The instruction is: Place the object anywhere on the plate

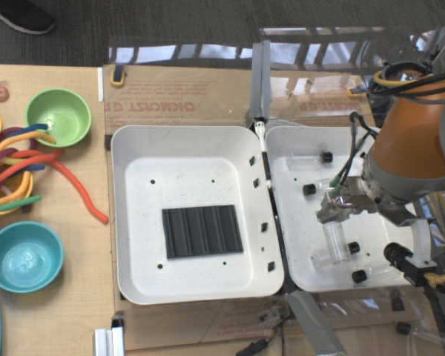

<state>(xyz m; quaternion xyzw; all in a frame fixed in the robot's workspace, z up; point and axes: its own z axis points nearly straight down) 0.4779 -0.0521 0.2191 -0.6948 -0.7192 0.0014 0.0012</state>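
Observation:
A dark ribbed plate (202, 231) lies flat in the left bin (137, 221), a little below its middle. In the right bin (289, 221) lie several clear tubes with black caps: one near the back (311, 156), one upright-looking tube (332, 236) in the middle, and another (325, 258) toward the front. My gripper (334, 208) hangs low over the middle of the right bin, just above the top end of the middle tube. The arm's orange band (408, 136) covers the bin's right side. Whether anything is held is not clear.
Loose black caps (309, 190) (360, 276) lie in the right bin. Left of the bins stand a green bowl (58, 117), a teal bowl (24, 256) and a heap of coloured cords (18, 162). A metal divider (260, 87) runs between the bins at the back.

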